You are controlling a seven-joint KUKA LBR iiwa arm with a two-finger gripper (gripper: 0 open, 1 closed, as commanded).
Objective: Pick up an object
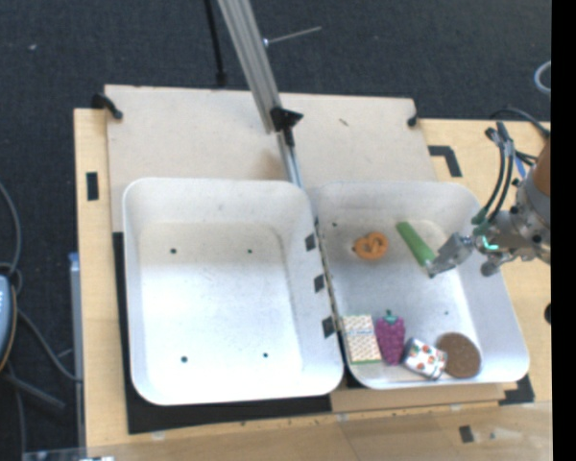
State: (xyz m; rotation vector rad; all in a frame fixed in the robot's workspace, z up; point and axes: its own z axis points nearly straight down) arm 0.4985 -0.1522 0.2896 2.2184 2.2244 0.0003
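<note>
Gripper (468, 253) hanging open, grasping nothing, just beside the green stick (415, 243) | stick looking light, stiff, slippery | gripping mid-length seeming best.

The bench (96, 286) is light wood, with a paler board (202, 137) laid across its far part. Two white bins sit side by side on it, touching: the left bin (139, 257) and the right bin (494, 301). A black mat (230, 409) shows under their near edges.
</note>
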